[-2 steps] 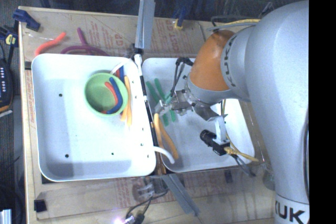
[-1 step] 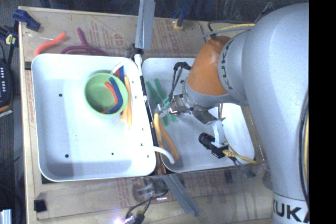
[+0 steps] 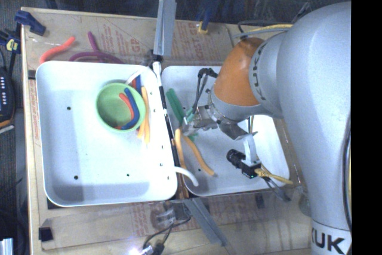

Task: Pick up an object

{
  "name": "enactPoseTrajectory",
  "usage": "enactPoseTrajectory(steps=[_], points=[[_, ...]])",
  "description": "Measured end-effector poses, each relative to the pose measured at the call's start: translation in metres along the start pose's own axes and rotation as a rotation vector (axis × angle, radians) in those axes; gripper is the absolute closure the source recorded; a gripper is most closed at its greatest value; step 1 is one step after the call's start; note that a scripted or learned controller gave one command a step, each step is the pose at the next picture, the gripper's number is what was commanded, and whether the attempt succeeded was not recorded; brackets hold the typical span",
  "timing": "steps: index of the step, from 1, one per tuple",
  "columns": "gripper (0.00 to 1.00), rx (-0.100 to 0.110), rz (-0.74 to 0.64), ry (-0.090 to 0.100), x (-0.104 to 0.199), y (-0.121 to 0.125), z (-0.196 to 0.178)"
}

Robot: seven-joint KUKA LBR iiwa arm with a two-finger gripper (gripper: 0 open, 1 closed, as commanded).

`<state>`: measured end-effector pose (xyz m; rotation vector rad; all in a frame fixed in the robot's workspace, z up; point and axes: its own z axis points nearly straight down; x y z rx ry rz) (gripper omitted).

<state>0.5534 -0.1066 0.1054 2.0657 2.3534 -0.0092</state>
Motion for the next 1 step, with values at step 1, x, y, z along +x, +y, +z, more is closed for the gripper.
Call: enactPoseTrajectory(steps=[1], points=[[0.0, 0.0, 0.002, -0.004, -0.0023, -0.0003, -0.0007]])
